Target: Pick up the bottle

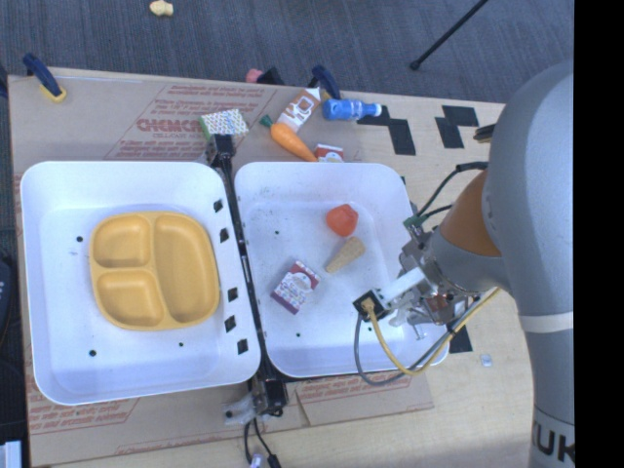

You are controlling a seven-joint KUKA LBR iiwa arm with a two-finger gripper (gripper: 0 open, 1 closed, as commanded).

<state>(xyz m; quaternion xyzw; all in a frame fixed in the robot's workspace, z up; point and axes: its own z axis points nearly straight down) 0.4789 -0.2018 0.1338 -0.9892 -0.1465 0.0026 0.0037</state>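
The gripper [414,310] hangs low over the near right corner of the right bin [292,354], and whether its fingers are open or closed I cannot tell, since the wrist and a loop of yellow cable [390,354] crowd that spot; nothing is visibly between them; the grey arm [531,193] with its orange band [473,217] reaches in from the right and covers that side of the bin. The likely failure, as I judge it, is a grab in the wrong place; the things closest to the gripper are a tan cone-like piece [344,254], a red lump [341,219] and a small red-and-white carton [294,287], none of them a bottle; a descent here would close on one of those or on bare plastic. What seems to be the bottle [349,110] lies on its side outside both bins, on the cardboard at the far edge, well apart from the gripper; it is small and blue with a pale end; being round, it could roll from a pinch. A white-and-orange tube-like item [297,110] and an orange carrot-like toy [291,140] lie just left of it and could be mistaken for it or nudged. The left bin [49,261] holds a yellow divided tray [154,269].
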